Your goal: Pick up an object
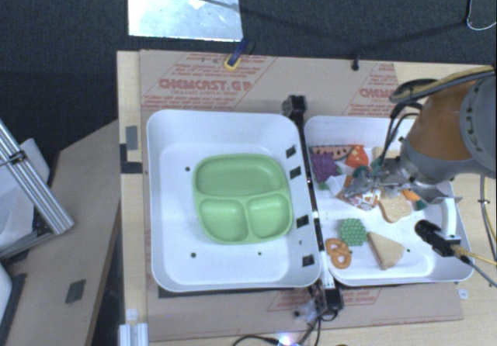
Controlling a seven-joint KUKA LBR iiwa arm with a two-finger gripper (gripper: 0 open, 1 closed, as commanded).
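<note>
The claw (365,185) is hovering low over the right bin (443,271), among toy food; a crumpled silver wrapper (359,198) is lying just beneath it, seemingly toward the divider. Its grip state cannot be told.

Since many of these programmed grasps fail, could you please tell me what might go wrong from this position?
1. The pincer sits low in a tight cluster in the right bin; it may catch two items or nudge the purple piece and orange piece aside.
2. The bread slice lies flat right beside it and could be knocked away.
</note>
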